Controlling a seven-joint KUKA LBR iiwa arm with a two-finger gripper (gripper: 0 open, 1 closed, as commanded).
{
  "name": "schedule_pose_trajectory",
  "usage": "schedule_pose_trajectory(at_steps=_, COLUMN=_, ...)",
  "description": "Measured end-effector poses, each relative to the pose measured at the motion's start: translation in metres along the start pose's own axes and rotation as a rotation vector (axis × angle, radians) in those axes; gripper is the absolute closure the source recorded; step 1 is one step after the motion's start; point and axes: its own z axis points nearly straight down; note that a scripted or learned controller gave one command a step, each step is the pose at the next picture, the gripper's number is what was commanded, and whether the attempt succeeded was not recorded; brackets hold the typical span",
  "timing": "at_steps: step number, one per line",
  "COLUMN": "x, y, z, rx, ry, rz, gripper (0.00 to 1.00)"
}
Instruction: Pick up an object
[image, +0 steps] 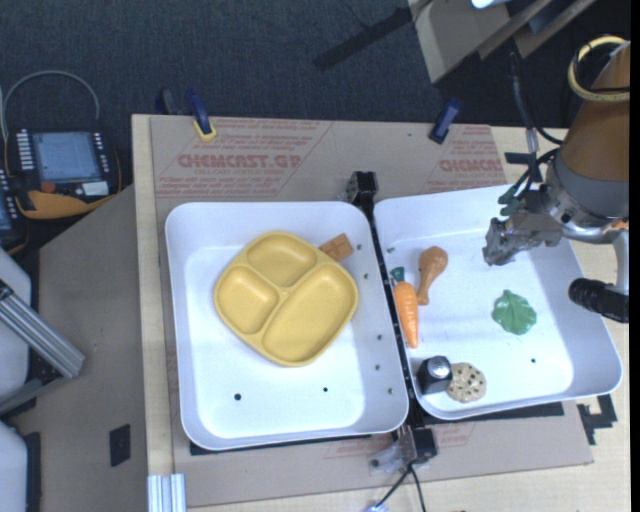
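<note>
White right bin has bare floor around the end effector, grip state unclear.

Right bin: open white floor along the back and far right. Obstacles: carrot and chicken drumstick near the left wall; green leafy piece mid-floor; cookie touching a small black-and-silver object at the front.
Left bin: yellow divided plate fills the centre; open floor in front.

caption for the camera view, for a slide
Grey two-finger gripper above right white bin holding toy carrot, drumstick, green leaf, cookie.
</note>
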Motion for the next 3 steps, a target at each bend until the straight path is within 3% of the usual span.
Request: schedule_pose_trajectory(at_steps=3, x=0.139, y=-0.045, z=0.018, rx=0.0, ry=-0.001, rz=0.0, gripper=1.0)
